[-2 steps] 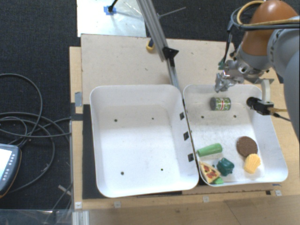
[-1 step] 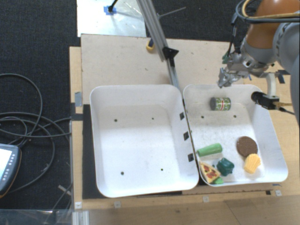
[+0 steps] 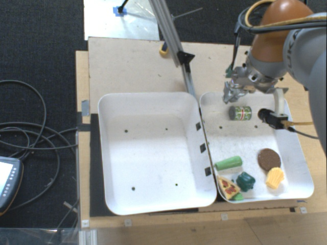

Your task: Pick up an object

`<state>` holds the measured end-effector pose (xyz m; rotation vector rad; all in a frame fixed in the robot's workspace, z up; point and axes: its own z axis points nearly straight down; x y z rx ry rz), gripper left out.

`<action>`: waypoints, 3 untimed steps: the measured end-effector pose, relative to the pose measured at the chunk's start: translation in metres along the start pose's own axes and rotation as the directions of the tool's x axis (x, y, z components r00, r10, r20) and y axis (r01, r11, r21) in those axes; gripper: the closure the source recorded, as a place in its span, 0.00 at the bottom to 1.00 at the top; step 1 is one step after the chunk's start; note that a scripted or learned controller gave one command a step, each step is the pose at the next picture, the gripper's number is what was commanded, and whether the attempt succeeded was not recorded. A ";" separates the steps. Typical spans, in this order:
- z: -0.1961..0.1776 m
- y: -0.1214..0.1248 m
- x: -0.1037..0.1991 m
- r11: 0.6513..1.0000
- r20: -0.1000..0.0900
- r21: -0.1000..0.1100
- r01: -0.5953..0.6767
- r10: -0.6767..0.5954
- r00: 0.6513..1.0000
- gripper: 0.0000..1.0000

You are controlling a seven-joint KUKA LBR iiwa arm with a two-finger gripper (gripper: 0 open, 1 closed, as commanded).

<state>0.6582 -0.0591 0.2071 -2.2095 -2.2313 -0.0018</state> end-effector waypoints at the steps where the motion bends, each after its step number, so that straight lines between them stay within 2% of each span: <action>1: 0.001 -0.020 0.056 1.000 -0.001 0.001 0.001 -0.001 1.000 1.00; 2: 0.000 -0.040 0.106 1.000 -0.001 0.001 0.000 0.000 1.000 1.00; 3: -0.019 -0.045 0.155 1.000 -0.001 -0.003 0.001 -0.001 1.000 1.00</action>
